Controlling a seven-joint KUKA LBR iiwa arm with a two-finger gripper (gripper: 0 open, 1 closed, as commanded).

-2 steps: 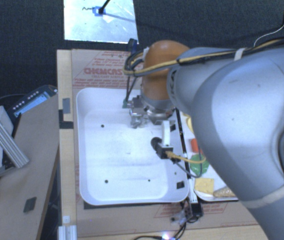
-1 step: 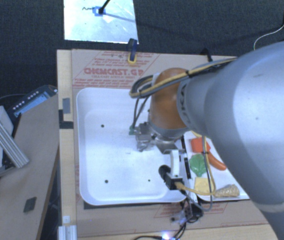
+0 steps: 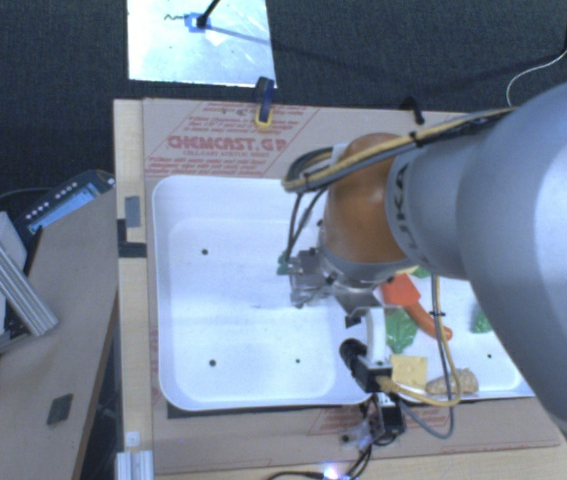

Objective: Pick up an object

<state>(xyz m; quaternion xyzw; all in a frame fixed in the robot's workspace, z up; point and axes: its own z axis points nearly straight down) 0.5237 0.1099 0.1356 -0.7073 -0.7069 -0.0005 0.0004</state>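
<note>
A: What dominates?
B: The smooth grey arm (image 3: 523, 218), orange band (image 3: 363, 208) at the wrist, bent down over the bins.

A: And below?
B: A glossy white bin (image 3: 223, 308) on a board (image 3: 233, 138) printed "CHEMCAST".

A: End effector?
B: At the divider (image 3: 313, 283); its opening, I cannot tell.

A: Objects?
B: An orange piece (image 3: 403, 293), green leaf (image 3: 400, 330) and tan block (image 3: 409, 371) in the right bin.

It was a robotics lab: a grey arm (image 3: 503, 198) with exposed cables (image 3: 308, 168) worked over 2 white bins (image 3: 178, 268) on a cardboard-covered bench (image 3: 223, 133).
</note>
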